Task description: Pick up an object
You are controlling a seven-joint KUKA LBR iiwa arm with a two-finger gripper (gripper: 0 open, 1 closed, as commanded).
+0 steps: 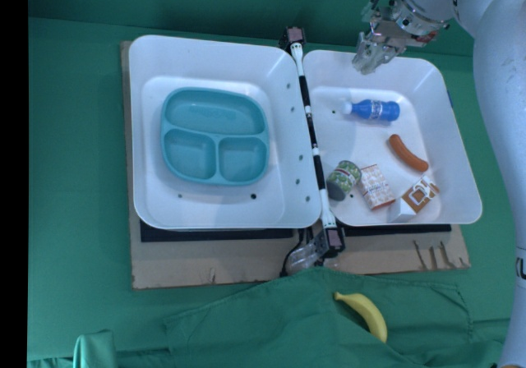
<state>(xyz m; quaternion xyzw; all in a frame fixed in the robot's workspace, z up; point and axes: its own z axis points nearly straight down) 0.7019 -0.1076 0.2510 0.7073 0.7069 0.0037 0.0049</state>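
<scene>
While the gripper (pixel 371 60) hovers, grip unreadable, right bin (pixel 444 87) holds five items, left bin (pixel 164 58) one tray (pixel 215 135)

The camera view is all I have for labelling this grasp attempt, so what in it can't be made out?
- Gripper: too small and blurred to tell its finger state.
- Banana: partly covered by the green cloth.
- Small carton and packet: print too small to read.
- Arm: cut off by the top and right edges.

High slanted view over both bins (pixel 222 46)
</scene>
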